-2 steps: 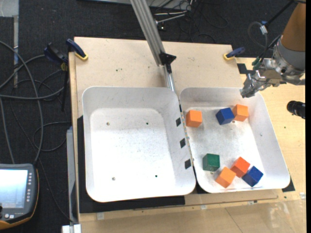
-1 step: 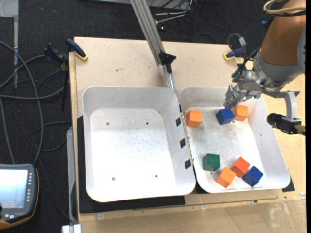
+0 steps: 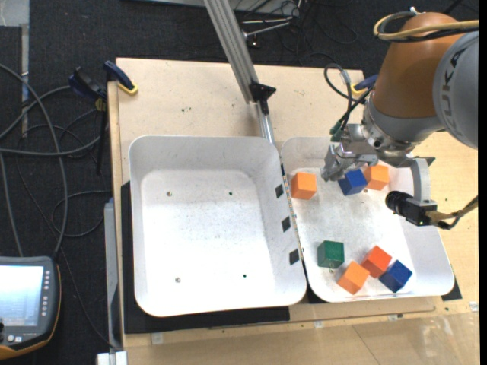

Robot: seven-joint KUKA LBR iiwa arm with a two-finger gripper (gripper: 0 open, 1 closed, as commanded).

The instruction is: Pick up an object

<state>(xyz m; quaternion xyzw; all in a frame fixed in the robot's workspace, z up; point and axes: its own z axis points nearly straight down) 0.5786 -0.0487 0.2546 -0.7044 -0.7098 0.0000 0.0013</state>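
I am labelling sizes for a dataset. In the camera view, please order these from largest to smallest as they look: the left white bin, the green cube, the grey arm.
1. Left white bin
2. Grey arm, though its nearness to the camera enlarges it
3. Green cube, clearly smallest

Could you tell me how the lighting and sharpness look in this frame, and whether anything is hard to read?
In the camera view, light is even and soft; the blocks in the right bin cast only faint shadows. The left bin is bright white with mild glare yet keeps its speckles. Blocks such as the green block look sharp. The gripper sits in the arm's shade beside a blue block, so its state is unclear.
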